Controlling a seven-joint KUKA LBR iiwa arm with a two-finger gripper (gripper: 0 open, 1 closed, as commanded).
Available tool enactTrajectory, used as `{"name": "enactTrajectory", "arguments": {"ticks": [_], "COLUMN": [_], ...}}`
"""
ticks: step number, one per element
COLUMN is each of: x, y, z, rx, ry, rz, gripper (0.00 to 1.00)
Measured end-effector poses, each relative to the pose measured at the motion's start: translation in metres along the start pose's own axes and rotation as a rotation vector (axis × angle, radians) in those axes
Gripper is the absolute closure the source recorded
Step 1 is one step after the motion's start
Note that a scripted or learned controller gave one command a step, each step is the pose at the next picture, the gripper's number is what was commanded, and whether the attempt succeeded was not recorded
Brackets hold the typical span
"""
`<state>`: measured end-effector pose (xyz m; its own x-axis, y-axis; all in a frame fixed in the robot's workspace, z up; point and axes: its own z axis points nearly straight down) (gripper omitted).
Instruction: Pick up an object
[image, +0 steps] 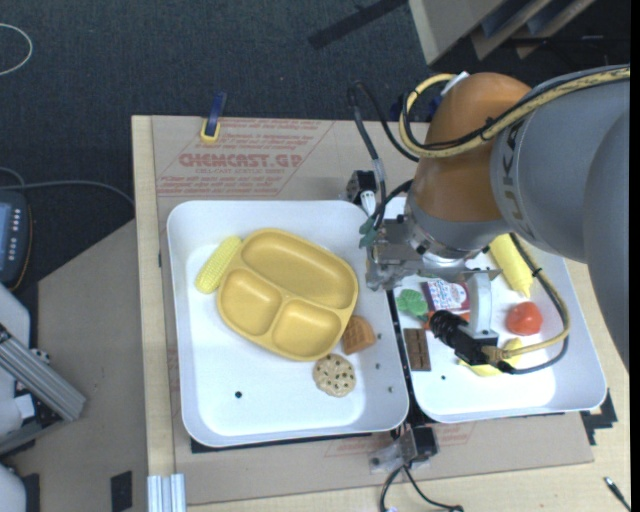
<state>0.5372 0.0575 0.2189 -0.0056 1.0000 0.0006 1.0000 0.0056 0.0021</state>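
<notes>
My arm hangs over the right bin, wrist low among the things there

My gripper (432, 300) sits under my own orange-banded wrist, just above the inner wall of the right bin (520, 398), and my wrist hides it, so I cannot tell how my jaws stand or whether anything is between them. Right beside it lie a small green piece (410, 300) and a red-and-white packet (446, 294); a brown bar (415, 348) lies below them by the wall, a red tomato (524, 318) to the right, and a yellow banana-like piece (514, 264) above the tomato. In the left bin (200, 400) a yellow divided plate (286, 292) lies tilted, with a corn cob (218, 264) touching its upper left edge, a brown bread-like chunk (358, 334) at its lower right, and a chocolate-chip cookie (334, 375) just below that chunk
</notes>
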Motion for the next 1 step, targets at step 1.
{"name": "enactTrajectory", "arguments": {"ticks": [1], "x": [0.0264], "y": [0.0098], "z": [-0.0158], "rx": [-0.001], "ry": [0.0], "rz": [0.003], "gripper": [1.0]}}
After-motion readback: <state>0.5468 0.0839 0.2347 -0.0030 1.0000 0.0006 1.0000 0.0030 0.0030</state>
